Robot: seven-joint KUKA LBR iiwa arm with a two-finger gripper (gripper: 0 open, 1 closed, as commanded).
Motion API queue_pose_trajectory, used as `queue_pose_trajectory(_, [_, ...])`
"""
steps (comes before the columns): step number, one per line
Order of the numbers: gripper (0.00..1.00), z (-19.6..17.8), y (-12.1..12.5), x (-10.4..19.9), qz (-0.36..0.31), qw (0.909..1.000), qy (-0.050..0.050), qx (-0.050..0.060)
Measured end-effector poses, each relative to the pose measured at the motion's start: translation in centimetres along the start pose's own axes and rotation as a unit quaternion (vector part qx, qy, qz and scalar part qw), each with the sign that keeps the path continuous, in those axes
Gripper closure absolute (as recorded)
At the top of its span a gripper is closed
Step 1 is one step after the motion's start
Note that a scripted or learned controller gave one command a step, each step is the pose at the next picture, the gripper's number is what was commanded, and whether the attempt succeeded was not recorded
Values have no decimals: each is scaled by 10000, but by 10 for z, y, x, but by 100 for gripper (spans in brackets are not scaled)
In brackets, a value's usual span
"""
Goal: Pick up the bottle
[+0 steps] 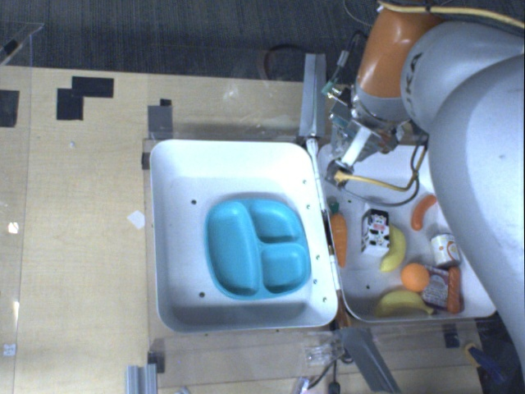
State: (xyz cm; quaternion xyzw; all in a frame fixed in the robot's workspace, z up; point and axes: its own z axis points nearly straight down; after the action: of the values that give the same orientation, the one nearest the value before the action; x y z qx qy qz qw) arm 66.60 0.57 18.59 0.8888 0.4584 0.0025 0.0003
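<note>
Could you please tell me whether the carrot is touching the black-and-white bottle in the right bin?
Apart. The camera view shows a strip of bare white bin floor between the carrot, lying along the left wall, and the black-and-white bottle.

Wooden bench (pixel 74 236) bears two white bins (pixel 176 302), side by side, apparently touching.

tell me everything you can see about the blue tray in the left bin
The blue tray is a light blue, smooth, plastic-looking divided plate with rounded corners and three compartments: one long one on its left, two smaller ones on its right. It lies flat, slightly rotated, on the floor of the left bin, near the middle, holding nothing.
</note>
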Motion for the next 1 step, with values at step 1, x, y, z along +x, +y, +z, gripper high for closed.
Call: queue_pose_trajectory(1, [100, 0, -101, 37, -349, 9994, -3, 9])
